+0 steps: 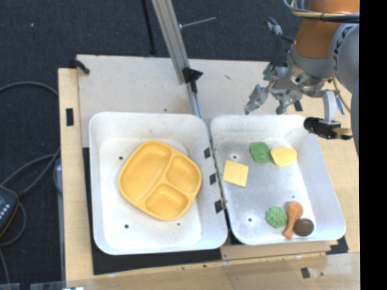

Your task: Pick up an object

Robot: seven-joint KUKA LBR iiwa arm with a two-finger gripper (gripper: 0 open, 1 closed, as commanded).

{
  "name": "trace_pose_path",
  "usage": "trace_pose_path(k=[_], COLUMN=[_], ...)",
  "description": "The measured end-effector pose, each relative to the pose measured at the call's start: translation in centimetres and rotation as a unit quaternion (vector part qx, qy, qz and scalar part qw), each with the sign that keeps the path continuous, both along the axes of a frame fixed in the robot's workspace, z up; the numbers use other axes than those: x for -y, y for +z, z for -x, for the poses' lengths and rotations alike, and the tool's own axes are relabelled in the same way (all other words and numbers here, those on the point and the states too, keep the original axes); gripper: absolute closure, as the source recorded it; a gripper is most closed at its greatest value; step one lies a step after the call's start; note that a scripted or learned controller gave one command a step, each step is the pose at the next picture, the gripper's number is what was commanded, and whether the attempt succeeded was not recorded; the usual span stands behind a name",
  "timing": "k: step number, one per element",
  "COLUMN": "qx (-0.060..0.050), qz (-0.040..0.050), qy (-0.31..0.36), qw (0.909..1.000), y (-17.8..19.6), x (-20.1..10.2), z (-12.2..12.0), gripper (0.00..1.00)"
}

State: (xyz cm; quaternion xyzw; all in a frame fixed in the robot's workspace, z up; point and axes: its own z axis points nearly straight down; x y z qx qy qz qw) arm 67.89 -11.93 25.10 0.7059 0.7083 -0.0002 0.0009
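Note:
My gripper [268, 103] hangs over the far rim of the right bin [266, 124], its two fingers spread apart with nothing between them. Below it in that bin lie a flat yellow square [236, 173], a green round piece [260, 151] and a yellow lump [283, 156] touching it. Near the bin's front right corner sit a green knobbly piece [276, 217], a tan drumstick [292, 215] and a dark brown ball [304, 226], close together. The gripper is apart from all of them, nearest the green round piece.
The left bin [109, 144] holds a yellow divided plate [159, 179]. A slanted metal rail [175, 41] rises behind the bins and ends at their shared far corner. A black fitting [323, 127] juts over the right bin's far right corner.

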Motion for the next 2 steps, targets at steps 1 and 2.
trace_pose_path(k=[1,2], qx=[0.000,-0.002], qz=[0.0004,0.0002], qy=[0.000,-0.002], qw=[1.0000,1.0000], y=[0.0,-5.5], x=[0.0,0.8], z=[0.0,-0.7], gripper=[0.00,0.00])
